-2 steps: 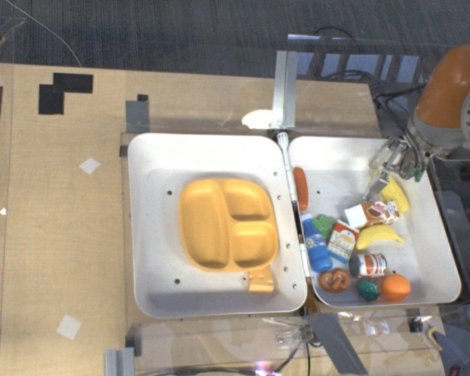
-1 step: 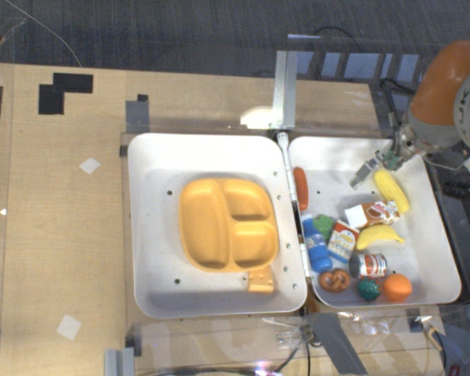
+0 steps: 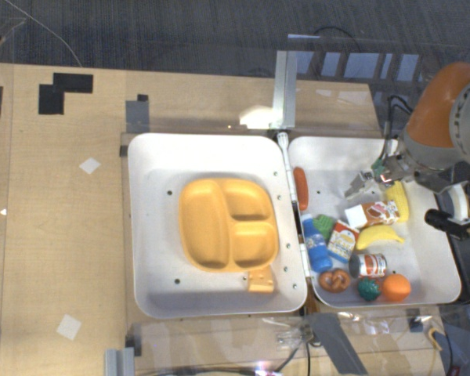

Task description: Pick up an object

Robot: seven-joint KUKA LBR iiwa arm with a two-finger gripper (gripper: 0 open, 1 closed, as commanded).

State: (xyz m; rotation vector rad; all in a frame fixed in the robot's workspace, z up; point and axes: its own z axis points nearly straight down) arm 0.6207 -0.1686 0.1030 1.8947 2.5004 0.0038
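I see the arm point(image 3: 446, 116) coming in from the upper right of the frame, its orange band sitting above the right bin point(image 3: 329, 159). The claw point(image 3: 374, 180) hangs low over the upper middle of that bin, just above the pile of objects. Its fingers look spread a little apart with nothing between them, though they are small and hard to read from here.

The things I could pick all lie in the right bin. A red sausage point(image 3: 300, 186) lies along the bin's left wall. Below it are a green piece point(image 3: 323, 225) and a blue bottle point(image 3: 316, 251). A white packet with red print point(image 3: 371, 212) sits just under the claw, with a yellow banana point(image 3: 380, 236) beside it toward the lower right. A small can point(image 3: 372, 265) lies below the banana. Along the bottom edge I see a brown pretzel-like item point(image 3: 334, 280), a dark green item point(image 3: 368, 290) and an orange point(image 3: 396, 287), close together.

In the left bin point(image 3: 153, 233) a yellow divided tray point(image 3: 227, 222) lies near the middle, with a small yellow block point(image 3: 260, 280) just below it. Both bins rest on the wooden table point(image 3: 55, 233).
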